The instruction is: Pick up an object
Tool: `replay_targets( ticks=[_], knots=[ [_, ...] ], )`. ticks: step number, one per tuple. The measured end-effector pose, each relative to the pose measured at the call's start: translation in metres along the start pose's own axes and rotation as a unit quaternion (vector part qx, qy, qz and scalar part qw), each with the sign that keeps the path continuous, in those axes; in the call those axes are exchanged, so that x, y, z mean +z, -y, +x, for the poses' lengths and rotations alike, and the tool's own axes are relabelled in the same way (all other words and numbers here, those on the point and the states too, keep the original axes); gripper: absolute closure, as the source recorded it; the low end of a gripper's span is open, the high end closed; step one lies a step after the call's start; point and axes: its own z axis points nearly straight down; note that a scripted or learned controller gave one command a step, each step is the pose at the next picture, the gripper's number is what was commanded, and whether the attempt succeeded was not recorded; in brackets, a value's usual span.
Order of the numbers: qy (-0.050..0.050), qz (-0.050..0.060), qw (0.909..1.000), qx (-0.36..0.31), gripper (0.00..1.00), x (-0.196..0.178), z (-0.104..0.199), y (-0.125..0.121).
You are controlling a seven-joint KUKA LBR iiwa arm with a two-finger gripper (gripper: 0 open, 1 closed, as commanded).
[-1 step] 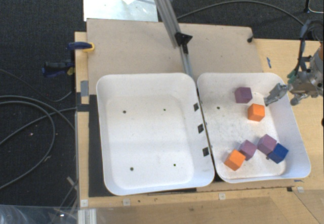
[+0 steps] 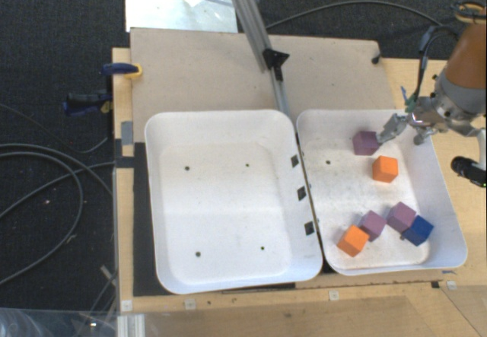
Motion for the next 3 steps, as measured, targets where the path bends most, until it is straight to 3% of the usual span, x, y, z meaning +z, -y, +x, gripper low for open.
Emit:
replay_targets(
  ticks=[1, 2, 3],
  knots=[
    [0.002, -0.007, 1.0000, 0.002, 0.00, 0.056, -0.013, -0.050],
    [0.003, -0.013, 0.9999, 0.000, 0.00, 0.068, -0.011, -0.013],
    [-0.002, 0.001, 1.0000, -0.001, 0.00, 0.086, 0.054, 0.007]
  ],
)
